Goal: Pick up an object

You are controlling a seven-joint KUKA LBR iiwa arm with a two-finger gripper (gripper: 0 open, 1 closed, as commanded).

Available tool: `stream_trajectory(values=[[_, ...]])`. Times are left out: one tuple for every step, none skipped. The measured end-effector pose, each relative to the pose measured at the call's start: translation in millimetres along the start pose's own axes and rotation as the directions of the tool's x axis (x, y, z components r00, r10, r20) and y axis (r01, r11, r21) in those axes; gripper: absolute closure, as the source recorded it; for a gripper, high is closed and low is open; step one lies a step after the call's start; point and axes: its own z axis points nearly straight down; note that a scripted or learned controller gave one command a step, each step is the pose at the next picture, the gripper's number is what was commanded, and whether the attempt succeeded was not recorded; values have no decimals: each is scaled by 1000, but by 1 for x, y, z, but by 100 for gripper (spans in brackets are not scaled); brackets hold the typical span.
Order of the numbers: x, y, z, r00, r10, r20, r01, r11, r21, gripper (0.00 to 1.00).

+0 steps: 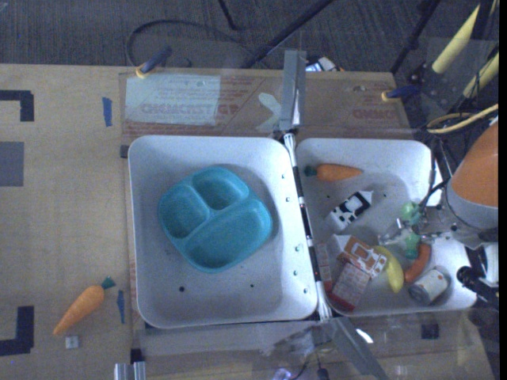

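The right bin (412, 155) holds several small objects. At its back lies a carrot (337, 172), and a black-and-white cow-patterned carton (351, 208) sits in front of it. Toward the front are an orange-and-white box (363, 256), a yellow banana (390, 267), a red-orange piece (417, 261) and a small can (428, 286). My gripper (417, 228) hangs low at the bin's right side, just above the banana and the red-orange piece and beside a small green item (409, 210). Nothing is visibly lifted.
The left bin (150, 157) holds a blue divided plate (215, 217). A second carrot (79, 307) lies on the bench, left of the bins. A metal divider (299, 204) separates the two bins. Cables and yellow tubing crowd the far right.
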Motion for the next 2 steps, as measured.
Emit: stream_trajectory(values=[[-3, 0, -10, 1000, 3, 5, -3, 1000, -2, 100], [43, 24, -132, 998, 59, 5, -59, 998, 6, 100]])
